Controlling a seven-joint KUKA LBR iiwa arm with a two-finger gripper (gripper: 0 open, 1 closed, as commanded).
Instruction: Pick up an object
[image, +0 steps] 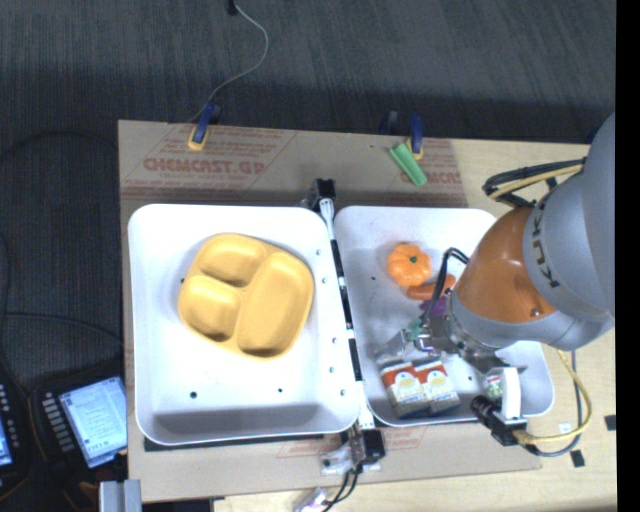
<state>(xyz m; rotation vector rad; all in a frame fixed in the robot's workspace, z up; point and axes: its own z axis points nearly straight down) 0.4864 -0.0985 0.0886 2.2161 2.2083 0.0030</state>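
Arm pose: grey KUKA arm (575, 240) comes in from the right edge of the camera view and bends down over the right shallow white bin (420, 213). Its orange band (505, 275) sits above the bin's right half and hides most of that side. Wrist points left and slightly toward the near rim.

Gripper (425, 335) is low inside the right bin, about mid-bin and a bit nearer the front wall. Can't tell whether it's released or clenched, since the tip is small and cluttered at this angle. Nothing is visibly gripped.

Objects relative to the gripper:
- red-and-white twin carton pack (420, 388) lies flat against the front wall of the right bin, just beside the gripper on its near side. Whether they touch is unclear.
- small orange pumpkin (410, 263) sits near the gripper on the far side, toward the back of the same bin, and is apart from it.
- small red-orange piece (428, 291) lies right against the pumpkin's near edge, between the pumpkin and the gripper. I can't make out its shape.
- large yellow three-lobed plastic moulding (245, 293) sits in the middle of the left shallow white bin (160, 300), across the divider and well apart from the gripper.

Surroundings: both bins rest on a brown cardboard sheet with red print (210, 165). A green stick-shaped item (408, 163) lies on the sheet behind the right bin. Two blue clamps (204, 126) (416, 130) sit at the sheet's far edge. A lit tablet screen (88, 420) is on the floor at lower left.
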